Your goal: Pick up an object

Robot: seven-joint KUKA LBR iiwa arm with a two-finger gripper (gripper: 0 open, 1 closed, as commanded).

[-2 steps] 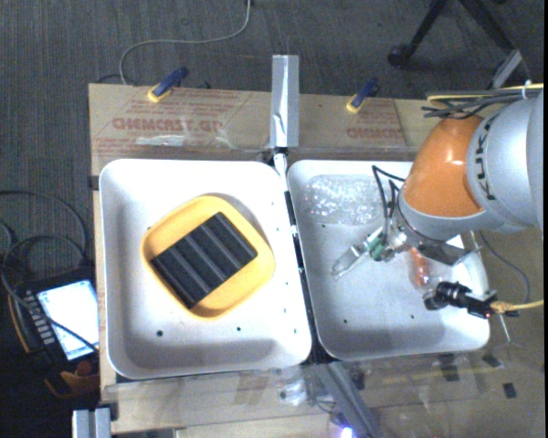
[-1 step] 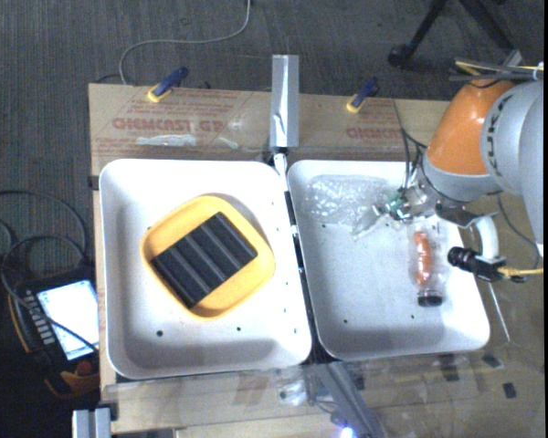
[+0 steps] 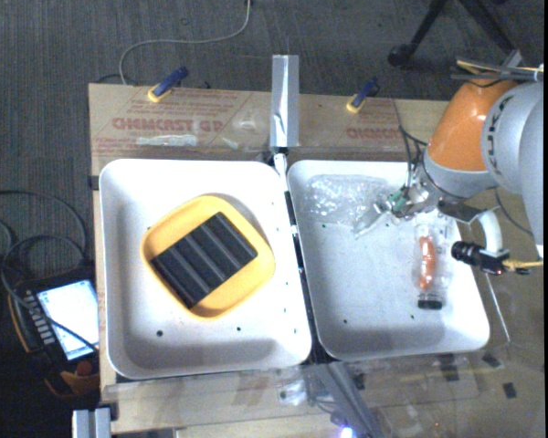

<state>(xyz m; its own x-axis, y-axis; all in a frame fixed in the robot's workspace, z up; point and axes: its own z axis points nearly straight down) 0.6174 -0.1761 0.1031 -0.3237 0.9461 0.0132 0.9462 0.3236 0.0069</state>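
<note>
A yellow pad with a black ribbed top lies tilted in the left bin. In the right bin, a crumpled clear plastic bag sits near the far wall. A clear tube with orange contents and a black cap lies lengthwise by the right wall. My gripper hangs low over the far right part of the right bin. It is at the right end of the plastic bag and above the tube's far end. The orange band of the arm rises behind it.
Two blue-and-yellow clamps hold the cardboard behind the bins. A metal post stands at the divide between the bins. A black fitting sticks out from the arm over the right bin's rim.
</note>
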